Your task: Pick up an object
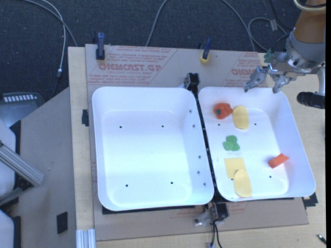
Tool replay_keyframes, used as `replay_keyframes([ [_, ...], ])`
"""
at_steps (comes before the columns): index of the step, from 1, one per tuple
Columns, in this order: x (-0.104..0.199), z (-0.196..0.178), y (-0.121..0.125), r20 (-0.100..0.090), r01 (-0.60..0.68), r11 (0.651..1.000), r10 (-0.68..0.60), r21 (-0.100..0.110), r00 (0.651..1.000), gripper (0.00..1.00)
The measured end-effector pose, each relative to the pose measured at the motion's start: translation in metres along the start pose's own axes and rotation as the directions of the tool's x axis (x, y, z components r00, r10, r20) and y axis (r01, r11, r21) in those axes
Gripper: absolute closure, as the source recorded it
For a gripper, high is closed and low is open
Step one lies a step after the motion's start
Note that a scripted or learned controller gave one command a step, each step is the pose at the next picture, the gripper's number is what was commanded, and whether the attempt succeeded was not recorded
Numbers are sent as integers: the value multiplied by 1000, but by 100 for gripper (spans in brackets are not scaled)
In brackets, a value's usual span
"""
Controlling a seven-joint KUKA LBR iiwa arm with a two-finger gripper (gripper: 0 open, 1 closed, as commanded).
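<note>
Camera view | claw [265, 86] spread, holds nothing | right bin [299, 138]: flat yellow square [234, 165], orange wedge [278, 160]

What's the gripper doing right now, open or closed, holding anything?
Gripper: open, holding nothing, above the far rim of the right bin.
</note>
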State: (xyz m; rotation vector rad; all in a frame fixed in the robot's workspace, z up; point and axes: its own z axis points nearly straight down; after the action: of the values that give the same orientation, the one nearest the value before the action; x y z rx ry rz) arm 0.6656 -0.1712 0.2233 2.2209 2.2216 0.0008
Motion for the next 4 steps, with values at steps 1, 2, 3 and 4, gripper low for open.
replay_keyframes([
  [1,67,-30,-21,-1,0,1000,0,-4,1000,0],
  [2,66,127,-54,-1,-1,1000,1,13,1000,0],
  [3,40,139,-114,0,-4,1000,4,3,1000,0],
  [4,-19,138,-64,2,-3,1000,3,-1,1000,0],
])
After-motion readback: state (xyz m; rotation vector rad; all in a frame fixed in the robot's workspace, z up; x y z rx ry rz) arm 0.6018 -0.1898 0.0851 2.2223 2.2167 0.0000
